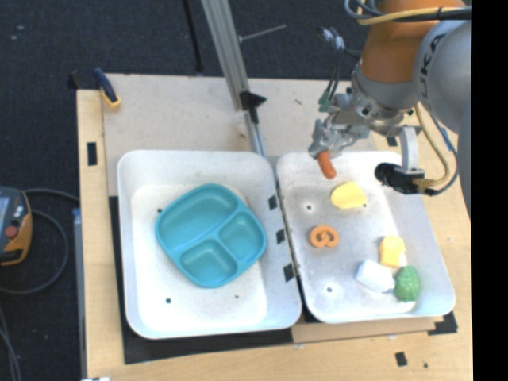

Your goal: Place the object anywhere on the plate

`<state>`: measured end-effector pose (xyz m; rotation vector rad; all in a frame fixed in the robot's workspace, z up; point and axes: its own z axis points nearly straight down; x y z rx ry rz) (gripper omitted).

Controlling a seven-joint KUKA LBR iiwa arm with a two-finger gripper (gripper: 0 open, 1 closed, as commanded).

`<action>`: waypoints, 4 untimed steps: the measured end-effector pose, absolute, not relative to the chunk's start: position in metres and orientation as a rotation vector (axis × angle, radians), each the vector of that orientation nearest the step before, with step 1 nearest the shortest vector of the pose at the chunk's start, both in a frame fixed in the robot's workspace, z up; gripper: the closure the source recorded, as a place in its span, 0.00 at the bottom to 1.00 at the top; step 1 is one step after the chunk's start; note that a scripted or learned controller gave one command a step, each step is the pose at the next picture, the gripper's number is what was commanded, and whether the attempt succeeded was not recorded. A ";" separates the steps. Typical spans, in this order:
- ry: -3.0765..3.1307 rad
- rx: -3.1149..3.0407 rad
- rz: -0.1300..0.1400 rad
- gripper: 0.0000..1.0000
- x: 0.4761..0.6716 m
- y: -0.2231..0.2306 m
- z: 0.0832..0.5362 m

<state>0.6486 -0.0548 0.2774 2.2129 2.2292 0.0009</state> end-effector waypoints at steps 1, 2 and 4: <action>2.228 2.215 -0.002 1.00 0.650 -0.005 0.261; 2.228 2.213 0.002 1.00 0.666 0.044 0.255; 2.225 2.217 0.000 0.00 0.666 0.085 0.256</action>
